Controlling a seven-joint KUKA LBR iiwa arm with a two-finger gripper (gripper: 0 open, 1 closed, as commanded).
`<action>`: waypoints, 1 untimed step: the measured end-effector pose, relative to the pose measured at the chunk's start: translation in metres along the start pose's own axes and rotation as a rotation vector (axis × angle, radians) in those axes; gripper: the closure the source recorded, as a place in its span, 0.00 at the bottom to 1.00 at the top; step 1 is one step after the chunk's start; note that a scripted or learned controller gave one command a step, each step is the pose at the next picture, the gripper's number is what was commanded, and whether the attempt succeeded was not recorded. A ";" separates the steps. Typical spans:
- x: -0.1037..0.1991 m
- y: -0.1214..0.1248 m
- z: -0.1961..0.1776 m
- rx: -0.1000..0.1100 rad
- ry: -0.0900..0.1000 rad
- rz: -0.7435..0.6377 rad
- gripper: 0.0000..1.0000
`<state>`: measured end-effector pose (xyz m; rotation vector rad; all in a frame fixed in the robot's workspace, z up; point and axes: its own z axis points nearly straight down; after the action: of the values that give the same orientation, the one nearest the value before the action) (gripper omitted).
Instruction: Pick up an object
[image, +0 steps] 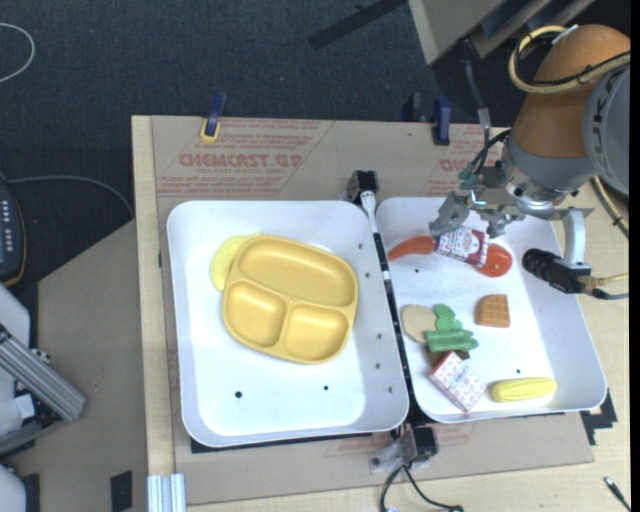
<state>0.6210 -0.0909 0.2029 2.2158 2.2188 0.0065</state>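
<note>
the grey arm reaches in from the right, gripper (470, 215) pointing down.

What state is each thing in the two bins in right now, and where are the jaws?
gripper: low over the right bin's far end, at the ketchup bottle
ketchup bottle: lying on its side under the gripper
yellow divided tray: lying flat in the left bin, compartments up
corn cob: lying flat near the right bin's front edge
red-and-white carton: lying tilted
waffle piece: flat, apart from the others
</note>
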 end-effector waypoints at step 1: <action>0.000 0.001 -0.024 0.002 0.000 0.000 1.00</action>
<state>0.6221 -0.0907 0.2267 2.2173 2.2195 0.0049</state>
